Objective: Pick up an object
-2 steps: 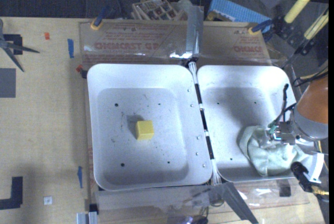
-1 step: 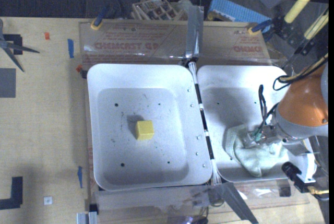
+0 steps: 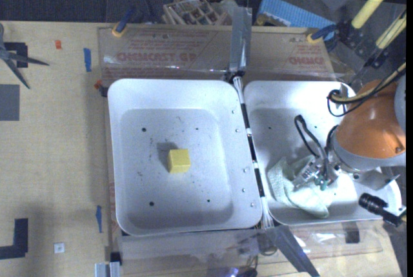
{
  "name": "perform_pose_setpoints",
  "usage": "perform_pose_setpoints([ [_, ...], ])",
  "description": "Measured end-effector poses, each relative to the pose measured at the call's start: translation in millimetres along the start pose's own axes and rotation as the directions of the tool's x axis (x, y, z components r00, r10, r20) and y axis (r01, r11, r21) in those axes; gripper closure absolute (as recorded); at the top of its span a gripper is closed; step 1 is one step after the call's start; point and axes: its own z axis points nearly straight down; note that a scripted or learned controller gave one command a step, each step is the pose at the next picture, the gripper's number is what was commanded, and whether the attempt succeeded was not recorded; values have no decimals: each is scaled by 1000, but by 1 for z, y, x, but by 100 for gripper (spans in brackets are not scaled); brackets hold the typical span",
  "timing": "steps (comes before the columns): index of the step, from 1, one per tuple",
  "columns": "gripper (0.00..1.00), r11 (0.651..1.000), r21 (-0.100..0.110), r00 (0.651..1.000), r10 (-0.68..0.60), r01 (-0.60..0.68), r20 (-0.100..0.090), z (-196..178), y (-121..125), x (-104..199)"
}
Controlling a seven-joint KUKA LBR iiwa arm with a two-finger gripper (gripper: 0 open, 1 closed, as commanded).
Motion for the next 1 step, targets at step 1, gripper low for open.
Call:
perform_pose_setpoints([
  [1,100,990,13,990,138,-138,-14,-122,10,18],
])
